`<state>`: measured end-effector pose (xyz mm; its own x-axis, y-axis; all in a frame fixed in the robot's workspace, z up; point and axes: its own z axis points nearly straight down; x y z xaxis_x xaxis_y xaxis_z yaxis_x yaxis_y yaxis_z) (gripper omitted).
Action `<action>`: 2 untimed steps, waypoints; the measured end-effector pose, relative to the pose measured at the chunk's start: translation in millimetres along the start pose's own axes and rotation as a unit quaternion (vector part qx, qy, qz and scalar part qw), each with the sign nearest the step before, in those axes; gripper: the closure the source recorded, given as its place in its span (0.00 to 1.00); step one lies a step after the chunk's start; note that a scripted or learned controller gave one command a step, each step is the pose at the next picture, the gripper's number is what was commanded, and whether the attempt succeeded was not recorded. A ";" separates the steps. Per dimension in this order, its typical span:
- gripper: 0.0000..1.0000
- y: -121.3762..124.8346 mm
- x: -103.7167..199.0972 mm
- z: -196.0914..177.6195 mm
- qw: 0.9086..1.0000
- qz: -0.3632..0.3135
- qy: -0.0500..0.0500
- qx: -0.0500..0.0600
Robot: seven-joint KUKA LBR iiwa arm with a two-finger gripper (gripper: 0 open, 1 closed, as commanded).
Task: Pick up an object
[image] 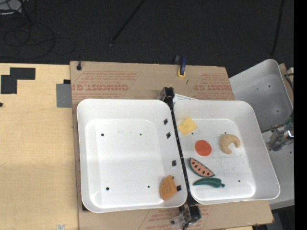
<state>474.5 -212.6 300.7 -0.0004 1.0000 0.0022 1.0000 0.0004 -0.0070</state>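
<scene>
4 toy foods lie loose around the red disc, each free for picking; whether the claw, far right of it, is clenched or released cannot be told

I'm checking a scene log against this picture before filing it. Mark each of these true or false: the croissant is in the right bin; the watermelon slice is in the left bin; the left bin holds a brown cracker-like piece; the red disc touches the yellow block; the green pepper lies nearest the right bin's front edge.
1. The croissant is in the right bin. True.
2. The watermelon slice is in the left bin. False: it lies in the right bin.
3. The left bin holds a brown cracker-like piece. True.
4. The red disc touches the yellow block. False: they lie apart.
5. The green pepper lies nearest the right bin's front edge. True.
</scene>
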 end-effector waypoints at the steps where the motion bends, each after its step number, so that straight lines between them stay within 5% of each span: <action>1: 1.00 1.1 -1.6 -50.1 1.000 0.000 -0.002 -0.005; 2: 1.00 0.9 -1.5 -139.9 1.000 0.000 -0.003 -0.008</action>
<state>476.4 -214.4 440.6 -0.0008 1.0000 -0.0042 1.0000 0.0009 0.0083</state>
